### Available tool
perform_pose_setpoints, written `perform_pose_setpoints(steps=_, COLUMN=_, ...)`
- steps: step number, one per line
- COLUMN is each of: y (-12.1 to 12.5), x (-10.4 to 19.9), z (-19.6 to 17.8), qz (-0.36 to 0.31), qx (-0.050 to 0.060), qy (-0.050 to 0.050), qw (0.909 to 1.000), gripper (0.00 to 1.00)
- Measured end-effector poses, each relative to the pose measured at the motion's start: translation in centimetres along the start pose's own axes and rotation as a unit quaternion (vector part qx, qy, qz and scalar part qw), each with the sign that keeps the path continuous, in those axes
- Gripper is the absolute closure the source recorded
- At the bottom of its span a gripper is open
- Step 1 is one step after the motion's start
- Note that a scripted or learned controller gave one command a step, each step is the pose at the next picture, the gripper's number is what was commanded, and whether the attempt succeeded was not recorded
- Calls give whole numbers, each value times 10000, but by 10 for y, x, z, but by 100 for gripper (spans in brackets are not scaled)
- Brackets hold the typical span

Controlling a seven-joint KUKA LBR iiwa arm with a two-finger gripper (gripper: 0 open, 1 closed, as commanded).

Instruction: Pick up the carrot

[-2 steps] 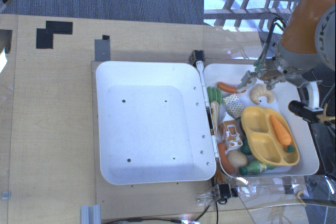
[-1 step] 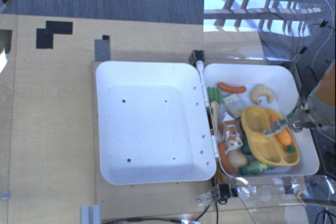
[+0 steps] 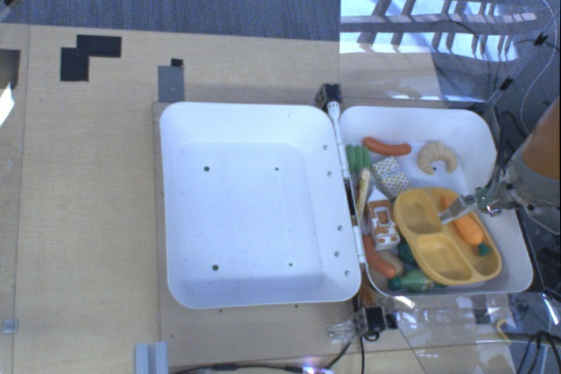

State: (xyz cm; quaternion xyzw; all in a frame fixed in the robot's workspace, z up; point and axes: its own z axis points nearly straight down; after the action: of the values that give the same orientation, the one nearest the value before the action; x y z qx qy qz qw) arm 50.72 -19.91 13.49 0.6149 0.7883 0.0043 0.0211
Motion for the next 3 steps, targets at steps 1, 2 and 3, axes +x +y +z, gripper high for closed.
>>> perform_pose_setpoints(steps=1, y=6, x=-10, z=13, qz=-456, qx=-68, qy=-7, qw=9989, gripper=0)
perform_pose_setpoints(steps=2, y=17, x=-20, z=18, qz=-1324, qx=-172, qy=-88, qw=9910, gripper=0)
perform_pose_setpoints(steps=3, y=10, x=-14, z=37, qz=-723, qx=-2, qy=7, qw=9974, gripper=0)
